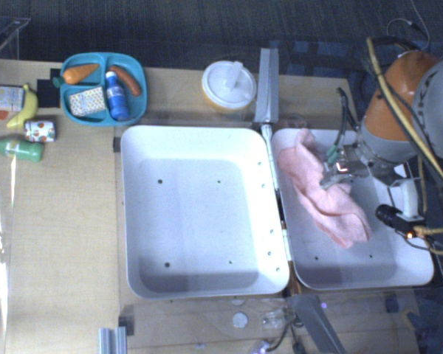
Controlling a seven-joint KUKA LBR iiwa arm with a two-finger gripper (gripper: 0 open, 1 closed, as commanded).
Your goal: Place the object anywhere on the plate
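Note:
A crumpled pink cloth (321, 194) lies in the right bin (369, 268), stretching from its back left corner toward the middle. My gripper (338, 169) hangs low over the cloth's right side and seems to touch it. The grey arm with its orange band (399, 94) reaches in from the right. A blue divided plate (136, 76) sits on the bench at the back left, well away from the gripper. It holds a toy carrot, a small blue bottle, a sausage-like piece and a patterned square.
The left bin (199, 212) lies between the cloth and the plate. A white lidded cup (229, 85) stands behind the bins beside a metal post (266, 87). A banana (26, 105), a small can (39, 130) and a green bottle (15, 149) lie at the far left.

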